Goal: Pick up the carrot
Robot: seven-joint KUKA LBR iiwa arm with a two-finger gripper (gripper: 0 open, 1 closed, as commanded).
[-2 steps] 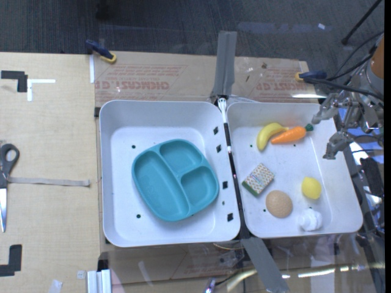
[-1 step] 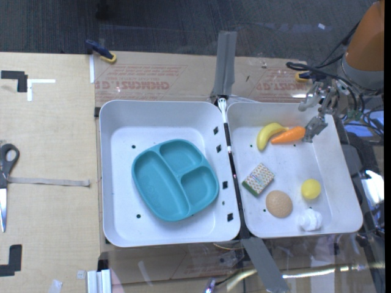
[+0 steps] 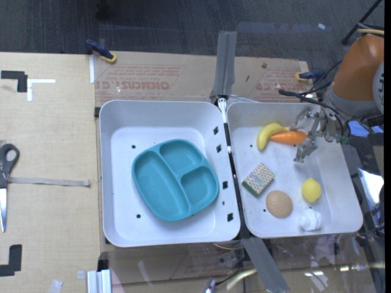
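Carrot (image 3: 288,137), one, lies beside one banana (image 3: 269,133), touching the open, empty gripper (image 3: 305,144).

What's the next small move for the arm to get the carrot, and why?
Probably a short shift toward the bins' divider, then down. The gripper sits at the carrot's right end rather than over its middle, and the banana touches the carrot's other end, so centring first should give a cleaner hold.
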